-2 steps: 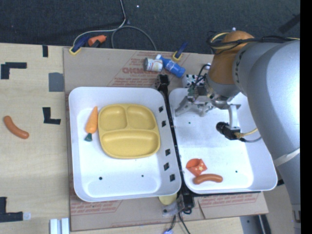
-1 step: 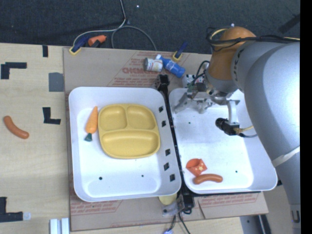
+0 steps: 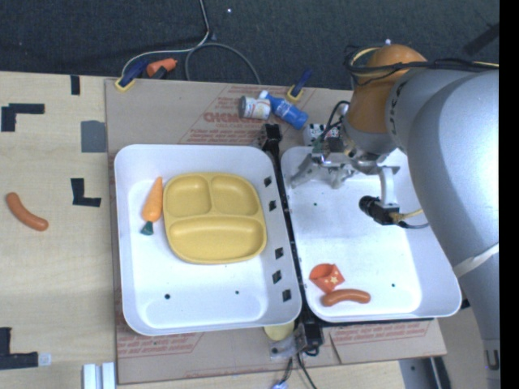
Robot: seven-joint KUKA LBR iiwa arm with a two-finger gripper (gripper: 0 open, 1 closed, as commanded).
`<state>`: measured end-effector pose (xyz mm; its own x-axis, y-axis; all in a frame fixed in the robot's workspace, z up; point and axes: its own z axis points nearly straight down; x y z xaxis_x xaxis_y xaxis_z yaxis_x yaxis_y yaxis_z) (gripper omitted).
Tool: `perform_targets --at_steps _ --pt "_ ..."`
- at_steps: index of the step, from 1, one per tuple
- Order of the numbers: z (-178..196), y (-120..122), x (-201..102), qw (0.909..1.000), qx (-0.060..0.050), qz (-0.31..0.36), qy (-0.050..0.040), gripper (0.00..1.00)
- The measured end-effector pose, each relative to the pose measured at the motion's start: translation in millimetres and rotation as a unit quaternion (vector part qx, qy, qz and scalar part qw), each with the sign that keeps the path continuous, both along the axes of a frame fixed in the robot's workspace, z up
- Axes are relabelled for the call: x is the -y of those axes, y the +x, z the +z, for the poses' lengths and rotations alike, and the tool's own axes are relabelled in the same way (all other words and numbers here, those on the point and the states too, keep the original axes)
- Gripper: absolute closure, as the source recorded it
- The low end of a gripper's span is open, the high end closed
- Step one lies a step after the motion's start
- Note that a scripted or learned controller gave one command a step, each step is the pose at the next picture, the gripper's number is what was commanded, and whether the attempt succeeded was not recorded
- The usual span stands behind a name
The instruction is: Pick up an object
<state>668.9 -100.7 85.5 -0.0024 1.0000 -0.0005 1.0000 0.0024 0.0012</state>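
Gripper point(image 3: 324, 167) — you will find it low over the far left corner of the right bin point(image 3: 405, 250); its metal fingers run together from this angle, so you cannot tell whether they are open or closed, and nothing shows between them.

Arm point(image 3: 446, 128) — grey, with its orange band above the wrist, it fills the right side of your view.

Right bin contents — a red pepper point(image 3: 328, 276) just beside a sausage point(image 3: 347, 297), both near the front edge, well apart from the gripper.

Left bin point(image 3: 138, 241) contents — a yellow divided plate point(image 3: 215, 217) with a toy carrot point(image 3: 152, 201) touching its left rim.

Outside the bins — a second sausage point(image 3: 26, 211) on the bench at far left; a blue-and-white bottle point(image 3: 274, 108) lying on the cardboard behind the bins.
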Motion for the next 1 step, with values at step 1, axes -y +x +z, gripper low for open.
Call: perform_targets --at_steps 1 --pt "0.7 -29.6 -5.7 1.0000 0.001 -0.001 -0.0009 0.00"
